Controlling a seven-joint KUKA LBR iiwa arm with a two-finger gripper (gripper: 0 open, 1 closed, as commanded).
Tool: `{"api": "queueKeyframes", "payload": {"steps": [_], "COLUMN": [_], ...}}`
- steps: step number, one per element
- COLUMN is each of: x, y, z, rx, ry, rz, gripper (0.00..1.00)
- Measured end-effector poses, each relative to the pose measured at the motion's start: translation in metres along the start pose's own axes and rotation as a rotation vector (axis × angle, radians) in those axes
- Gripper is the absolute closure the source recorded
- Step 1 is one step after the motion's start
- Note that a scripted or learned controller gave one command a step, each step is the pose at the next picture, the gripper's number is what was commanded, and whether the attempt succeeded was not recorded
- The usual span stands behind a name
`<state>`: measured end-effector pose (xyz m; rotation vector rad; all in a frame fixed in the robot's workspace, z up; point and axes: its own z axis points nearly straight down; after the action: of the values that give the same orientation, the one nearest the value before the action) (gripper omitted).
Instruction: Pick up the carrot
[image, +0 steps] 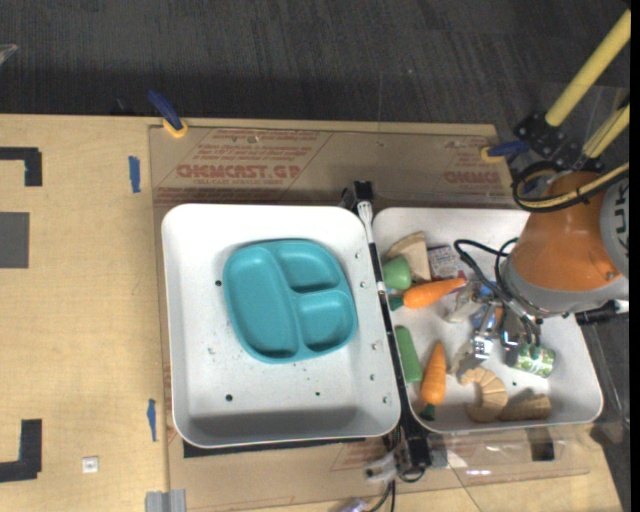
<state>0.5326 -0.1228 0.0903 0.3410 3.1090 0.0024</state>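
Two carrots lie in the right bin (590, 400). One orange carrot (434, 293) lies crosswise near the bin's back left, beside a round green item (398, 272). The other carrot (434, 371) lies lengthwise at the front left, its green end toward the front edge. My gripper (492, 333) hangs over the middle of the right bin, under the orange wrist band (560, 250). It is just right of both carrots, with neither one inside it.
A teal divided plate (290, 298) sits in the left bin (200, 400). In the right bin there are also a green cucumber (407, 352), tan bread-like pieces (505, 395), a small green-labelled can (536, 361) and a packet (444, 262). Cables trail by the wrist.
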Motion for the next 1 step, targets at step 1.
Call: {"api": "queueKeyframes", "payload": {"steps": [1], "x": [-0.0437], "y": [0.0355], "z": [0.0008], "rx": [0.002], "ry": [-0.001], "rz": [0.122], "gripper": [0.00]}}
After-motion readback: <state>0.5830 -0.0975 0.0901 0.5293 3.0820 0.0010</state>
